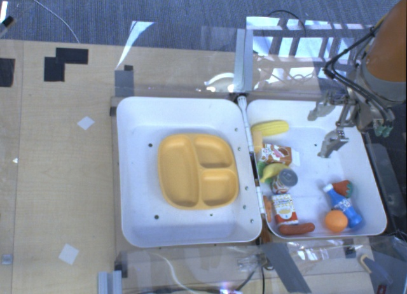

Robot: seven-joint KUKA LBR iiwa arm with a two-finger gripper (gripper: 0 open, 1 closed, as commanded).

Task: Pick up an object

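The right bin (372, 178) holds several objects along its left side: a yellow corn cob (269, 127), a red-and-white snack packet (277, 154), a yellow-green banana (269, 172), a grey can (287, 177), an orange carton (284, 207) and a red sausage (296, 228). Near the front right corner lie an orange (336, 221), a blue bottle (344, 208) and a small red-orange piece (344, 188). My gripper (324, 130) hangs over the bin's bare upper right part, open, with nothing between its fingers, right of the corn cob.
The left bin (137, 159) holds a yellow divided plate (196, 170). A metal divider (249, 153) runs between the bins. A clear frame (299, 38) stands behind the right bin. The arm and its cables (356, 86) reach in from the right.
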